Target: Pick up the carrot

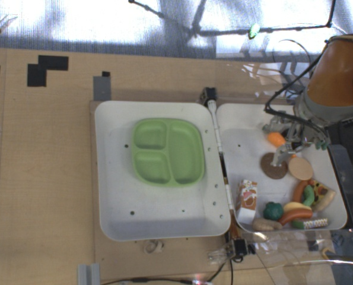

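Gripper (290,149): being held low over the right bin (241,129); finger state cannot be told.
Carrot (276,139): lying just beside the gripper.

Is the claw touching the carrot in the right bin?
Cannot tell. In the camera view the claw sits right beside the carrot, and their outlines meet, but the slanted overhead angle shows neither contact nor a gap plainly.

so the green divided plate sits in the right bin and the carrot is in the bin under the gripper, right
Not quite: the camera view shows the green divided plate in the left bin. The carrot does lie in the bin under the gripper, the right bin.
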